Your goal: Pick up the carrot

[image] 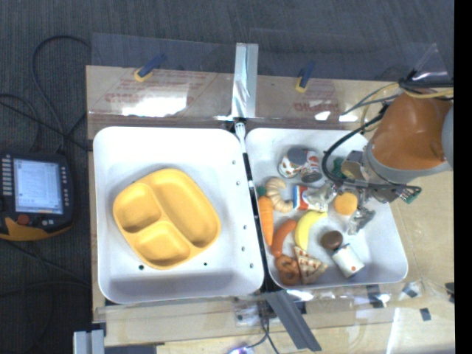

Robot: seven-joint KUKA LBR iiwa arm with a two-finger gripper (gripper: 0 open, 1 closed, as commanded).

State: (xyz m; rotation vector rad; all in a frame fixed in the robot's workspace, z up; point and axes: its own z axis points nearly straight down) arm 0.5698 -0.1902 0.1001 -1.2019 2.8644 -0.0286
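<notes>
Right now the carrot (265,212) lies against the left wall of the right bin (394,260), just left of a banana (306,227) and well apart from the pincer (359,214), which hangs low near an orange ball (344,203); whether its fingers are spread I cannot tell, and nothing shows pinched between them

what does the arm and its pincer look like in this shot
The arm has a broad orange band with grey casing beside it. Black cables loop off its left side toward the wrist. The pincer is a cluster of silvery metal parts with dark fittings, too small to make out in detail.
</notes>
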